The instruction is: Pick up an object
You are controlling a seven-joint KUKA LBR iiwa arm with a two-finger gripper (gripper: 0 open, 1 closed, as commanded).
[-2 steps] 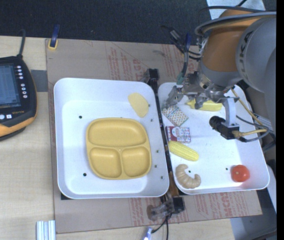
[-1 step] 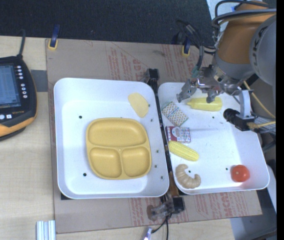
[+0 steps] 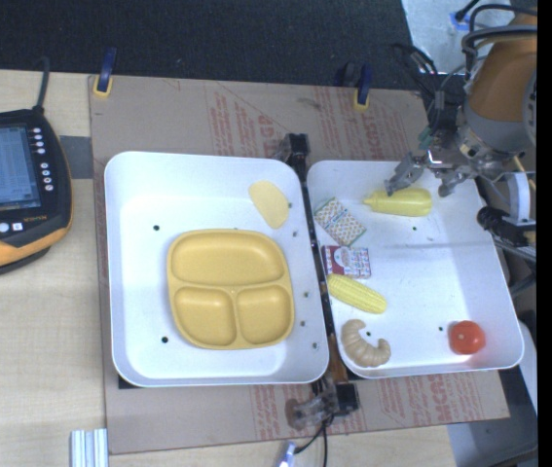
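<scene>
The two-finger gripper [image 3: 423, 176] hovers with fingers spread apart, gripping nothing. Just beneath it, the small yellow plastic corn-like piece [image 3: 400, 202] lies on the right white bin [image 3: 470, 270]. Nothing is lifted yet; closing and raising remain.

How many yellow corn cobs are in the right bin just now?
2. One corn cob lies near the right bin's far edge, just under the gripper. The other corn cob lies near its left wall, above the croissant.
</scene>
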